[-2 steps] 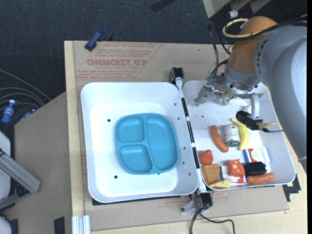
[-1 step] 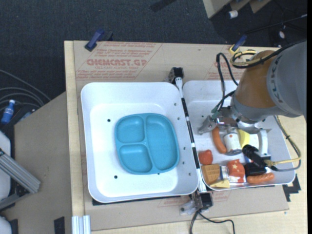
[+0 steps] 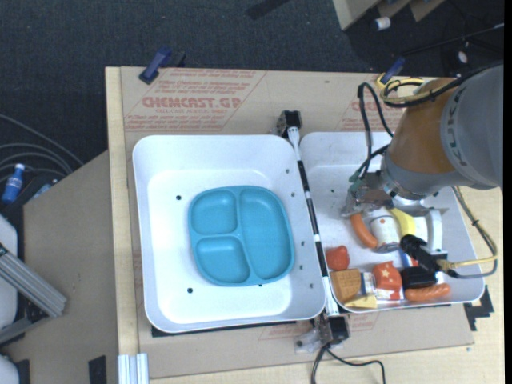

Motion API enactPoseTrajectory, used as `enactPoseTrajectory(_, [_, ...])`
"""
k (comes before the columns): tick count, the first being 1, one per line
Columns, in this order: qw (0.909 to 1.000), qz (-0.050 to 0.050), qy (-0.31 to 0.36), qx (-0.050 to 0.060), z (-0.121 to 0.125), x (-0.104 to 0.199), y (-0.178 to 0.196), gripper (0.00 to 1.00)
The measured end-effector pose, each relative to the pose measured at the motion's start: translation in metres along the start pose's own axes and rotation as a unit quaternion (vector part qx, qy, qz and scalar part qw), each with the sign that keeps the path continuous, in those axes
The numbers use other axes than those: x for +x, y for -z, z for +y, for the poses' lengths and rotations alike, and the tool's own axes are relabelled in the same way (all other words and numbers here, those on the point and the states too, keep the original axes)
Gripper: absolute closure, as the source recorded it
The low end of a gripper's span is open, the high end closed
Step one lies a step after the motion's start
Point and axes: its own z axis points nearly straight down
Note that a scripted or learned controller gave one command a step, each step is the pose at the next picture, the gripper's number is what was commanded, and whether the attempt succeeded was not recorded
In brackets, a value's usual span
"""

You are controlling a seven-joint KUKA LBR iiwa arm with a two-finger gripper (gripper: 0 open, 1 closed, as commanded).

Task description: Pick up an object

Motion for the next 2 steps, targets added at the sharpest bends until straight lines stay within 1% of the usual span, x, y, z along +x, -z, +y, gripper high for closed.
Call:
enactPoseTrajectory(1, [1.0,0.001,0.001,0.001,-0.082,0.049,0.09,1.0])
enactPoseTrajectory(2, [1.0,0.0,0.002,0.0,-0.071,0.104,0.16,1.0])
